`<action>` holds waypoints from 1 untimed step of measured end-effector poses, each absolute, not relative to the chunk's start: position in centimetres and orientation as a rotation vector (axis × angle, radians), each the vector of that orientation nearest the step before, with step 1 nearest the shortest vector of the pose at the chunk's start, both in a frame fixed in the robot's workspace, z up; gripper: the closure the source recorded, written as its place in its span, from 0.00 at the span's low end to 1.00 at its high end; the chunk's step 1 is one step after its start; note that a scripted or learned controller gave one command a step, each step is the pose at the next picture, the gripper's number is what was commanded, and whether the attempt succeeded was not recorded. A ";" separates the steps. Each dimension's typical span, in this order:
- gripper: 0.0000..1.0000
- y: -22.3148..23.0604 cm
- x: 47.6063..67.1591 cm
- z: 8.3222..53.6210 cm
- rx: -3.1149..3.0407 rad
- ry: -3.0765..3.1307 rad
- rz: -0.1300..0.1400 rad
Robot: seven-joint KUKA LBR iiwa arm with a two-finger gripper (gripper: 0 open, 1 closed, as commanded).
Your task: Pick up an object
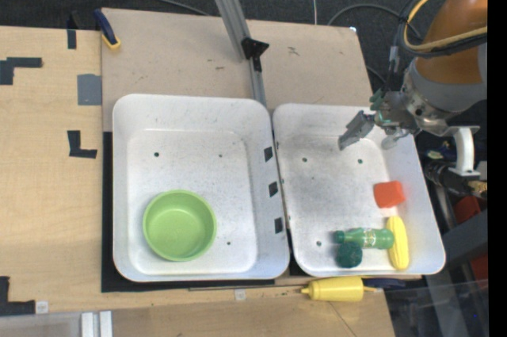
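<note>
The tool (372,133) hangs spread and empty over the right bin (317,169), apart from the orange block (389,194).

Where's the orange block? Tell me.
The orange block lies in the right bin, near its right wall, just above the yellow toy.

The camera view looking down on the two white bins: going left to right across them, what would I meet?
Green bowl in the left bin → dark green block in the right bin → gripper hanging over that bin's far end → orange block. The green bottle and yellow object overlap the others' span, so I leave them out.
</note>
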State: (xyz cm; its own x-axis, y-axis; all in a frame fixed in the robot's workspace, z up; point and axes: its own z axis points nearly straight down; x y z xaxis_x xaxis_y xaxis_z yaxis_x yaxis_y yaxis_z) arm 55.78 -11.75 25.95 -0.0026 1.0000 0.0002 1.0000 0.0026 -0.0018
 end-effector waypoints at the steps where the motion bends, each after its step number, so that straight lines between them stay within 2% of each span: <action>1: 0.00 -11.8 55.8 26.0 -2.218 -2.223 0.001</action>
